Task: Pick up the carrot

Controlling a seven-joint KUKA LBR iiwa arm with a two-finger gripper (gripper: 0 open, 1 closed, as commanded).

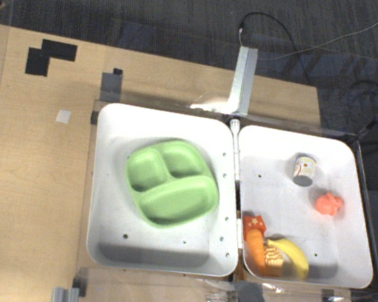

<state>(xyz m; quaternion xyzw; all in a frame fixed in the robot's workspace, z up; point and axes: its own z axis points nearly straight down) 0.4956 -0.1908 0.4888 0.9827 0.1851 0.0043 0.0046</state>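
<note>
A: Status of the carrot?

B: The carrot (pixel 255 246) lies in the lower left corner of the right bin (pixel 356 205), low in the frame and right of centre. It sits against the bin's left wall, lengthwise roughly up-down in the picture.

A: Neighbours?

B: Crowded. A small red block with pale spots (pixel 255 224) touches its upper end. A banana (pixel 293 256) lies just beside it on the right, and a brown-and-yellow item (pixel 273 258) sits between the two; I cannot identify that one.

A: Rest of that bin?

B: A small can (pixel 303 169) toward the upper middle and a pink-orange lumpy toy (pixel 329 204) right of centre, both well apart from the carrot. The left bin (pixel 106 170) holds a green divided plate (pixel 172 182).

A: Gripper state?

B: Nothing to record for arm or gripper in this frame; open or closed, I cannot tell.

A: Progress, then?

B: My judgement: nothing done yet. The carrot rests in the bin, ungrasped. Approach, grasp and lift all remain, and the corner clutter will likely make the grasp awkward.
</note>
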